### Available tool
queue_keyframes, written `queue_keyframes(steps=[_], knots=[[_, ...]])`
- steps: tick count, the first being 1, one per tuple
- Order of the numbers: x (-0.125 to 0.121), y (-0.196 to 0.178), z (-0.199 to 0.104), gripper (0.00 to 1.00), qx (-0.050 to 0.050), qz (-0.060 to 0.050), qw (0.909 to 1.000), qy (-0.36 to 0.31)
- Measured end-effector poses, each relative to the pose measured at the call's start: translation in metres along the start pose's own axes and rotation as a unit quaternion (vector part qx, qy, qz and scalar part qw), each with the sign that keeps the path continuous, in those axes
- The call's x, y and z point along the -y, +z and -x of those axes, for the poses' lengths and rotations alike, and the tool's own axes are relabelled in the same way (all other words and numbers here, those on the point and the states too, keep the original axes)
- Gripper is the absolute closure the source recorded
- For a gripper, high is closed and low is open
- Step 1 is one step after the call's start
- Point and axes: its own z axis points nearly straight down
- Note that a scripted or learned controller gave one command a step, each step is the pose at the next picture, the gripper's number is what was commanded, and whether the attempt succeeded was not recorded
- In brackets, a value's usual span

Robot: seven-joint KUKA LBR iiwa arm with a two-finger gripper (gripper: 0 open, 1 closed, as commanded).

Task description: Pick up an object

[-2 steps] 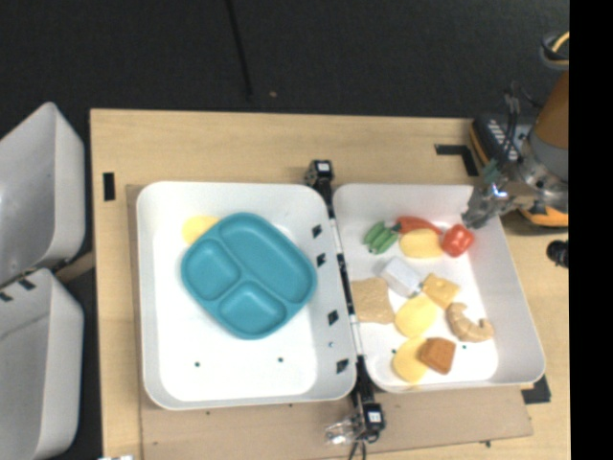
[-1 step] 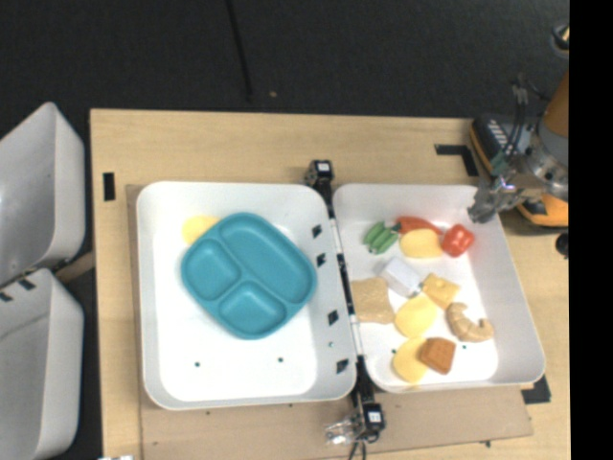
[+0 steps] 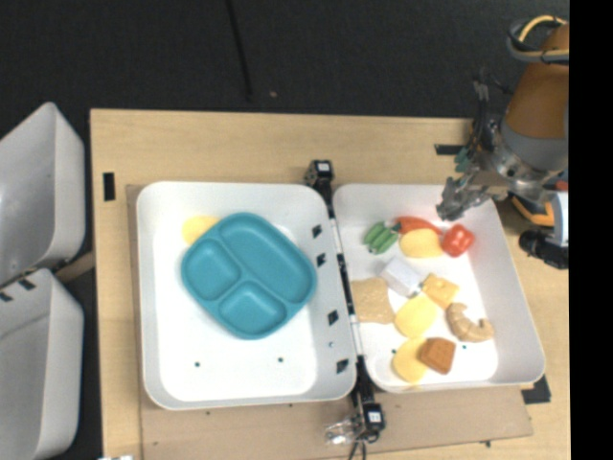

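Worktop: we see a tan worktop carrying two shallow white bins set side by side.
Left bin: in the left bin we find a blue divided tray lying near the middle, and a small yellow piece touching the tray's far left edge.
Right bin: the right bin holds a cluster of toy foods. Toward its far edge we see a green piece, a red-orange piece, a yellow lemon-like piece and a red pepper, close together in a row.
Middle of right bin: we note a white block, a tan flat slice, a small yellow cube and a larger yellow piece.
Near edge of right bin: a curled tan piece, a brown piece and another yellow piece beside it.
Arm: the arm reaches in over the right bin's far right corner.
Claw: the claw hangs just above the red pepper and the red-orange piece; we cannot tell whether it is open or closed, and we see nothing between its tips.
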Motion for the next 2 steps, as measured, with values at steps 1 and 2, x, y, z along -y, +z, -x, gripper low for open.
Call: queue_keyframes(steps=[1, 2], knots=[[-0.004, -0.013, -0.055, 1.0, -0.001, 0.0, 1.0, -0.001], [-0.015, 0.0, -0.111, 1.0, -0.001, -0.001, 1.0, -0.001]])
